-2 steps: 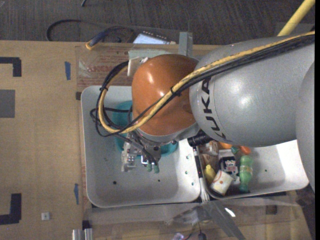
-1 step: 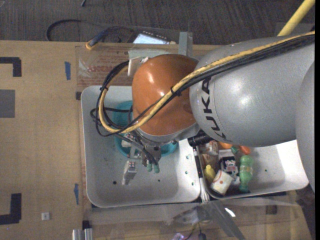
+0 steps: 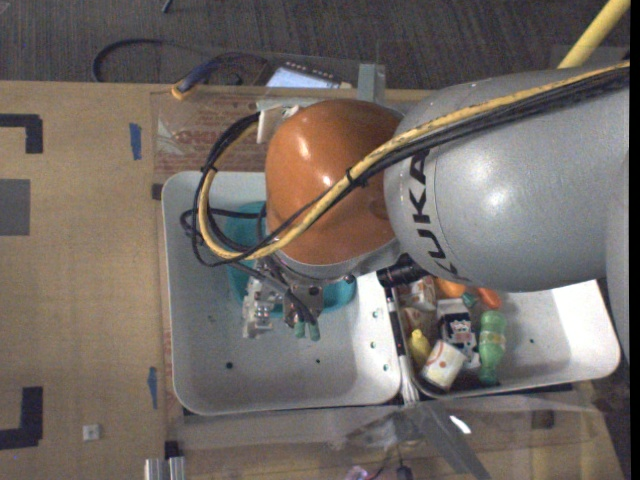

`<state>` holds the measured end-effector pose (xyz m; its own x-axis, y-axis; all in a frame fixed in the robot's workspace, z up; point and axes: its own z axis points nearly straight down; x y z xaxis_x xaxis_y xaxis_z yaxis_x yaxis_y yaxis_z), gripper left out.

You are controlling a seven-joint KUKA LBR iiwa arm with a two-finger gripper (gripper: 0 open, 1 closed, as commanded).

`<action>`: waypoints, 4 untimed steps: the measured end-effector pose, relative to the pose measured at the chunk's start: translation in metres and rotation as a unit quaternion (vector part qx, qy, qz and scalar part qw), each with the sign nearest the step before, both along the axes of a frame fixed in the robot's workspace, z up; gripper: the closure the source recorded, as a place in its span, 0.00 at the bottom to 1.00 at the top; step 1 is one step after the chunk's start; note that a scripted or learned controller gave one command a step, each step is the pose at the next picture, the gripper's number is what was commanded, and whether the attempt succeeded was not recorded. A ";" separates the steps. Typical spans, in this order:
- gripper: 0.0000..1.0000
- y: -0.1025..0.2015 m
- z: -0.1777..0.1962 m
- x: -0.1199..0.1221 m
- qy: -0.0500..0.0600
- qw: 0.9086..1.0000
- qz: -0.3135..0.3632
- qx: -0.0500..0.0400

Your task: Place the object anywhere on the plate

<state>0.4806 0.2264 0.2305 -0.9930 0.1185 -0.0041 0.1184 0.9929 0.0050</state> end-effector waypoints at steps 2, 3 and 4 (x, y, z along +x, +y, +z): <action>1.00 -0.002 0.044 0.009 0.001 0.999 0.051 -0.002; 1.00 -0.086 -0.022 -0.001 0.001 0.997 0.083 -0.002; 1.00 -0.085 -0.005 0.025 -0.001 1.000 -0.003 -0.001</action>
<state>0.5052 0.1416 0.2253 -0.9922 0.1246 -0.0055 0.1246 0.9922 0.0033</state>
